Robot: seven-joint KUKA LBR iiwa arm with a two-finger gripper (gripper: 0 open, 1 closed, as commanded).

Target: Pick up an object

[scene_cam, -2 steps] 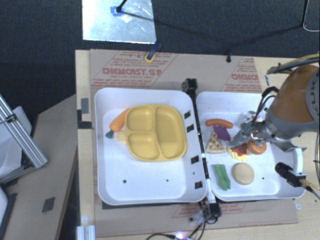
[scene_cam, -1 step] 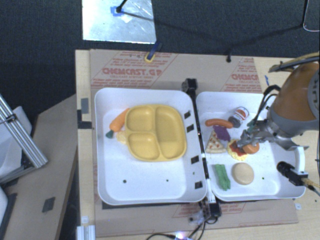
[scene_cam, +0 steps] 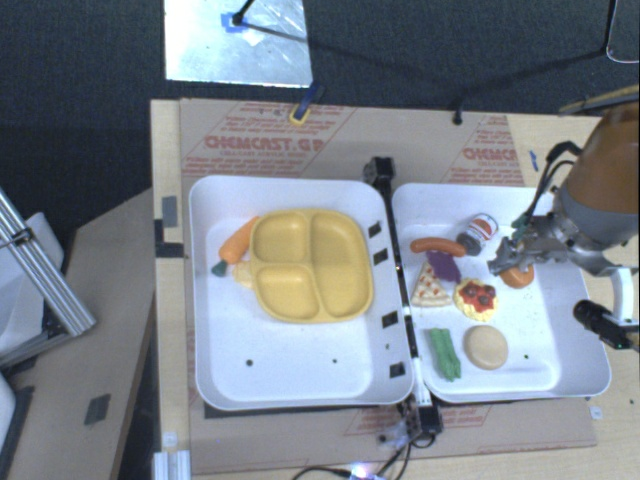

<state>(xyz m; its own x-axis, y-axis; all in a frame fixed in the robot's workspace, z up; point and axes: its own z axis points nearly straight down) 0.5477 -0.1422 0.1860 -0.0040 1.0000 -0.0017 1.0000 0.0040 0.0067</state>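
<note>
Claw (scene_cam: 507,260) is seen low in right shallow white plastic bin (scene_cam: 575,363), opening can't be told, just beside small round orange toy (scene_cam: 518,277), which should be centred betw. tips before closing & lifted straight up

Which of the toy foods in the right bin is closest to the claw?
The orange round piece, right under the claw near the bin's right side. The can is a little further left; the sausage, pizza slice and bun lie further off.
</note>
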